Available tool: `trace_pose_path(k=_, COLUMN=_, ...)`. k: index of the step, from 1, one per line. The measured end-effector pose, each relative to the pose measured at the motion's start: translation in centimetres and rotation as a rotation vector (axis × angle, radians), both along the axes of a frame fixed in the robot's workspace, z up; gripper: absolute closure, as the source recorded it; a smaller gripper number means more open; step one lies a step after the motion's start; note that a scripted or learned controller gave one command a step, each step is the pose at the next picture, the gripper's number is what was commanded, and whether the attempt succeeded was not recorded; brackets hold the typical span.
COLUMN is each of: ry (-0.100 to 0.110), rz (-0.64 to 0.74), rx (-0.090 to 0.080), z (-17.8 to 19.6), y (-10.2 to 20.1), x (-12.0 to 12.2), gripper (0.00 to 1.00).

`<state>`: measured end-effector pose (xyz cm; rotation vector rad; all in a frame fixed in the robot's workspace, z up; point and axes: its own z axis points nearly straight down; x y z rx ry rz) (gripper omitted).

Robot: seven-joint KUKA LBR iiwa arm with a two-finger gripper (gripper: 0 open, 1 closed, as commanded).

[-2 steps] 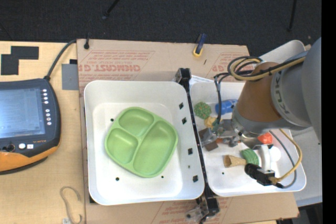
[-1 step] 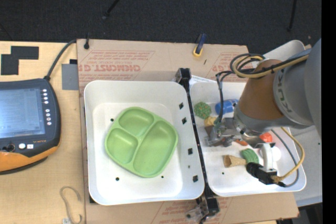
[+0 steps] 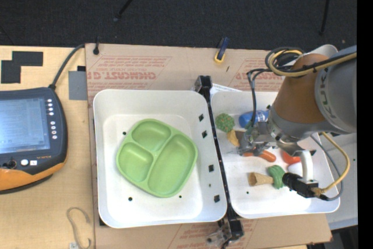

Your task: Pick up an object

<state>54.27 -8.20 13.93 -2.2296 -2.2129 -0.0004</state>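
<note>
The end effector [image 3: 254, 146] hung low inside the right bin [image 3: 326, 207], among small toys — placed, I judge, to reach the orange piece [image 3: 267, 155] lying just beneath it. Whether it was open or closed I could not tell — the arm's [image 3: 303, 99] bulk hid that and part of the toys; the green plate [image 3: 156, 157] lay alone in the left bin [image 3: 111, 108].

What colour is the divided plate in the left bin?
Light green, seen clearly in the camera view: the divided plate.

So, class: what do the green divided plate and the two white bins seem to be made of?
Green divided plate: probably moulded plastic, with a smooth, slightly glossy finish, one even colour and rounded compartment edges.
White bins: likely plastic too, smooth with soft sheen, rounded corners and raised rims.
</note>
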Motion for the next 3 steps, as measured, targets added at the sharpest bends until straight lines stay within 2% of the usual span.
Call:
trace_pose_path(k=1, ry=-0.003, rz=0.008, rx=0.000, z=5.9, y=0.4, x=0.8, gripper=1.00)
trace_pose_path(k=2, ry=0.000, rz=0.008, rx=0.000, z=9.0, y=0.3, x=0.8, gripper=1.00)
trace_pose_path(k=3, ry=0.006, rz=0.009, rx=0.001, z=8.5, y=4.2, x=-1.6, gripper=1.00)
